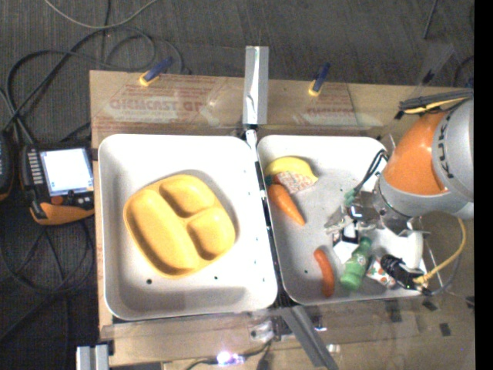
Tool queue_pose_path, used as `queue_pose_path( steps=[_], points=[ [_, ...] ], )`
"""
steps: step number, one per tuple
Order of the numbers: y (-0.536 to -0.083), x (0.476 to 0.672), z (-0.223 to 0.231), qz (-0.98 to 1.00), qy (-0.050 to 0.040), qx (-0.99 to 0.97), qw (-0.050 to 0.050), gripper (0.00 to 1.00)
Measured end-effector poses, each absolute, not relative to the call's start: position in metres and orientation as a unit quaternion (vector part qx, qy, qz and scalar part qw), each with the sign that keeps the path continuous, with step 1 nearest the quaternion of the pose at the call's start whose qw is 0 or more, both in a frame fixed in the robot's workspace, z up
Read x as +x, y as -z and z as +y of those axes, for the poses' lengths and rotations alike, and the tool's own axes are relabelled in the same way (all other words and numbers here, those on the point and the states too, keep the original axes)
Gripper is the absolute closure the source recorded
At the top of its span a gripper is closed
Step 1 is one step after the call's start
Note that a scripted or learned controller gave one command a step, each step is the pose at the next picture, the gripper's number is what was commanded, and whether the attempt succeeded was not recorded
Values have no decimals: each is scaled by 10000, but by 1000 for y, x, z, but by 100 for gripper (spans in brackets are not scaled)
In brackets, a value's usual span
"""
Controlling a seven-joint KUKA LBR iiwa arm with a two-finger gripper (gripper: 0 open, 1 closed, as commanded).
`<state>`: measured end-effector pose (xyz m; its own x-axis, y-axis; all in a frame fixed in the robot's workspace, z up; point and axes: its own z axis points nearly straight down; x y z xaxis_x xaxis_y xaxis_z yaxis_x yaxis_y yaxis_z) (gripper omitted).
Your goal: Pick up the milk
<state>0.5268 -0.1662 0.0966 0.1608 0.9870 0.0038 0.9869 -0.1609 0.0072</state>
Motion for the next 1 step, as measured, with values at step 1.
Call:
queue_pose_path(
  steps=[1],
  points=[
    [-161, 564, -142, 7546, 22, 6562, -28, 100]
  ],
)
